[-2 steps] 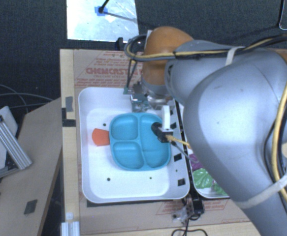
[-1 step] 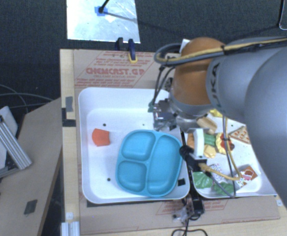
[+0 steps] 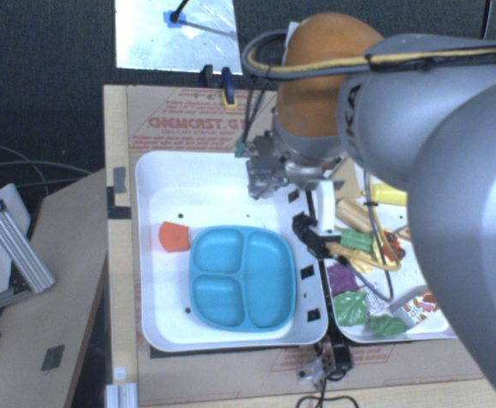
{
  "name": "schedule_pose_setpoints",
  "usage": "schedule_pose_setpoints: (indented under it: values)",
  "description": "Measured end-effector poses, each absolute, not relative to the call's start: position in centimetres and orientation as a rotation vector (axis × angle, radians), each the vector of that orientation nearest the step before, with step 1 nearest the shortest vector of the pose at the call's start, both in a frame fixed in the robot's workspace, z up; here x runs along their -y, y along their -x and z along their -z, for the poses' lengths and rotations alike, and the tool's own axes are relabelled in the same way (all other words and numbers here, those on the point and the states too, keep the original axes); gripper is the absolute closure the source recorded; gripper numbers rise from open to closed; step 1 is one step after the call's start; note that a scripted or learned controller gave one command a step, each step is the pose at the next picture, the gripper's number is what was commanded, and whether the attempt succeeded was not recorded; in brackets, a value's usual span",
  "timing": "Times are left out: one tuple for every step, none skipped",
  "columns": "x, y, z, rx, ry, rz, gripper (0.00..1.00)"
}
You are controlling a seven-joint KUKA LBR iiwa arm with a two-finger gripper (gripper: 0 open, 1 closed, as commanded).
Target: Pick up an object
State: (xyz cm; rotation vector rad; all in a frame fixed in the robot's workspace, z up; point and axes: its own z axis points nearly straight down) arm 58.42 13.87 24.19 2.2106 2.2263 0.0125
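My gripper (image 3: 261,182) hangs over the far right part of the left bin (image 3: 150,228), just beyond the far edge of a blue divided plate (image 3: 242,277). A small orange block (image 3: 174,237) lies in the same bin, left of the plate and well left of the gripper. The view shows nothing held. The big grey arm hides much of the right bin (image 3: 418,333).
The right bin holds several toys crowded together: a yellow piece (image 3: 387,195), a green piece (image 3: 357,240), a purple piece (image 3: 343,277) and green leafy pieces (image 3: 352,308). The dividing wall between the bins runs just right of the plate.
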Motion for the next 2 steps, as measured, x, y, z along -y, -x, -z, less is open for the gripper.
schedule_pose_setpoints:
  values:
    - [-20.2,-62.3,-23.6,-2.230,-2.210,-0.010,1.00]
    - [-20.1,-67.0,-15.9,-2.227,-2.215,0.000,1.00]
